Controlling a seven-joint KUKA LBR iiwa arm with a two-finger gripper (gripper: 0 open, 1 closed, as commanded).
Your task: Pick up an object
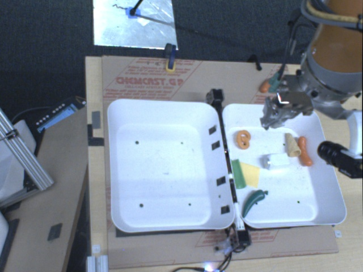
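My gripper [276, 119] hangs over the back part of the right bin [323, 208], above and right of an orange pretzel-shaped piece [243, 139]. Nothing shows between its fingers. In the same bin lie a small white block [276, 161], a tan cone-like piece [292, 145], an orange carrot-like piece [305, 151], a yellow and green flat sponge [245, 174] and a dark green pepper-shaped piece [253, 200].
The left bin [164, 163] sits beside the right one, with black clips [227, 163] along the divider. A small orange object [265, 86] lies on the cardboard behind the right bin. A black part [339, 156] of the arm juts over the right bin's edge.
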